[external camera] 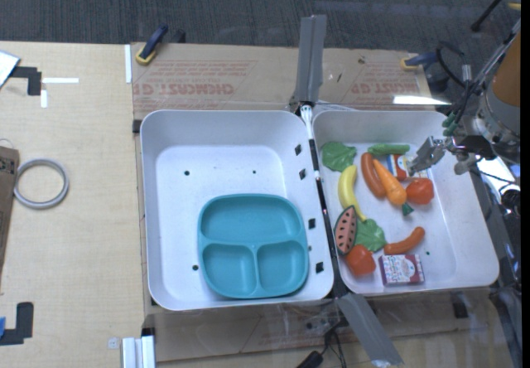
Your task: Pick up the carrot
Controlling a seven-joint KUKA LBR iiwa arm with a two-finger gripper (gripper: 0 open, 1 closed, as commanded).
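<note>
Nearest the lens, a pink carton (pixel 402 269) is seen at the right bin's (pixel 476 217) 6 o'clock edge, beside a tomato (pixel 359 259). Up toward the middle, the carrot (pixel 389 181) is laid slantwise against a sausage (pixel 372 176), a banana (pixel 347 190) at its 9 o'clock. The gripper (pixel 427 154) is hung at the carrot's 2 o'clock, fingers spread, nothing clamped. A teal plate (pixel 252 245) is parked in the left bin (pixel 166 217).
</note>
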